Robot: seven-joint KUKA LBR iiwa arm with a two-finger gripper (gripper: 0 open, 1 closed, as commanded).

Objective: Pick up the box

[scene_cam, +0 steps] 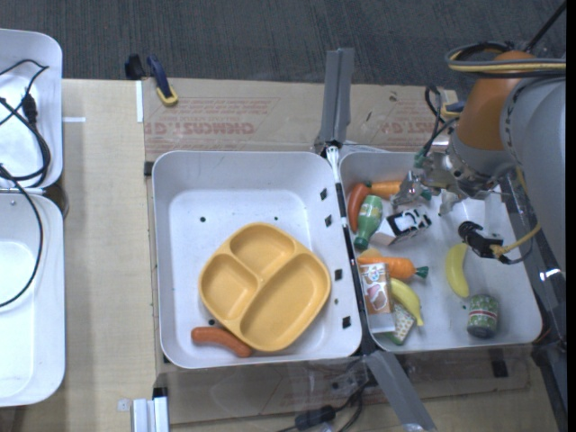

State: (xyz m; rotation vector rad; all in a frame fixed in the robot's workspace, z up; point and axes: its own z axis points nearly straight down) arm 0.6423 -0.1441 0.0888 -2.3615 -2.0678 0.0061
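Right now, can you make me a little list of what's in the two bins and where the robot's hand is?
left bin: yellow divided plate, orange sausage at the plate's near edge
right bin: box, carrots, green bottle, bananas, green can
end effector: over the right bin's far part, just above the box
box held: cannot tell

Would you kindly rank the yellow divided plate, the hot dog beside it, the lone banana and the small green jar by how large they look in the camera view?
1. yellow divided plate
2. hot dog
3. lone banana
4. small green jar
The hot dog and banana look close in size, so their order is unsure.
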